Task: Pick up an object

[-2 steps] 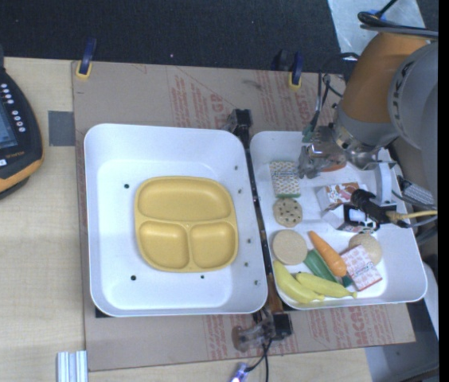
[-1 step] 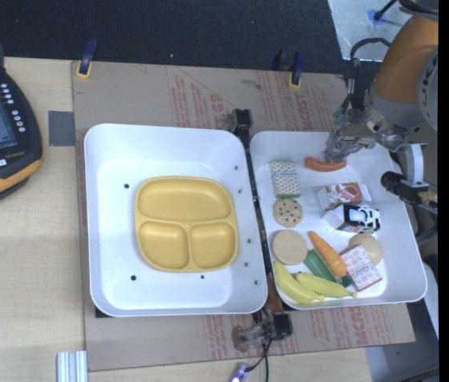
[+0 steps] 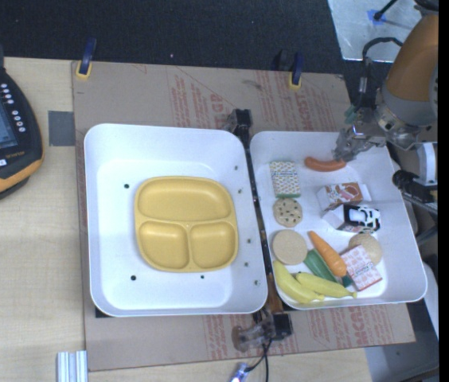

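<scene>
The pincer (image 3: 349,147) is being held low over the far corner of the right bin (image 3: 404,213), at the right end of a red sausage (image 3: 325,164); whether its jaws are parted or closed on anything cannot be told, as the tips are being blurred against the white floor. The sausage is lying just to the left of the pincer, on the bin floor. Nearer the camera from the pincer, a red-and-white packet (image 3: 342,195), a black-and-white toy (image 3: 363,217), a carrot (image 3: 326,253) and bananas (image 3: 308,286) are lying. Well to its left, a yellow divided plate (image 3: 186,222) is sitting in the left bin (image 3: 105,213) on the bench (image 3: 25,277).
</scene>
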Robot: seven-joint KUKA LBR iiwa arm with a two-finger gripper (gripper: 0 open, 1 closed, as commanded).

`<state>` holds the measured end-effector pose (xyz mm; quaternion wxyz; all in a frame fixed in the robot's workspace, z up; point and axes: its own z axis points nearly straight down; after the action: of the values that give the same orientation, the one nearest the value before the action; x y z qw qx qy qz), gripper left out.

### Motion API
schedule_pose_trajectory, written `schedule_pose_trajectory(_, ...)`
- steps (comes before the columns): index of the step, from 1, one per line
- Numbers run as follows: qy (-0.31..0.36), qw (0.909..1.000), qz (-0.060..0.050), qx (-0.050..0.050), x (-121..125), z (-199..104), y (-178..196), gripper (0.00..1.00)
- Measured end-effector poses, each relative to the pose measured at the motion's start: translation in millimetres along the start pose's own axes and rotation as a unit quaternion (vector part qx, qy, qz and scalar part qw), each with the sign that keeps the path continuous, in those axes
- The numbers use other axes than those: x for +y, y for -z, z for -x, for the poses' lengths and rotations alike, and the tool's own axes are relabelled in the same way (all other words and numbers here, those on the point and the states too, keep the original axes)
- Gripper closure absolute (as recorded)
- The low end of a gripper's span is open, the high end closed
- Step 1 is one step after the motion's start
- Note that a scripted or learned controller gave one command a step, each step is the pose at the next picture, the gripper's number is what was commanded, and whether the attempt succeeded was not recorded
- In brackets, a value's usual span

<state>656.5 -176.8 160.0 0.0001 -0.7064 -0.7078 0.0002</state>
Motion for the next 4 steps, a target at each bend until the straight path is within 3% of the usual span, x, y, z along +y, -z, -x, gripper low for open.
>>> schedule_pose_trajectory(1, 0.002, 1.0000, -0.002, 0.000, -17, -131, 32, 0.00)
schedule_pose_trajectory(2, 0.000, 1.0000, -0.001, 0.000, 0, -86, 53, 0.00)
schedule_pose_trajectory(3, 0.000, 1.0000, 0.000, 0.000, 0, -20, 34, 0.00)
schedule_pose_trajectory(4, 0.002, 1.0000, -0.002, 0.000, -2, -92, 32, 0.00)
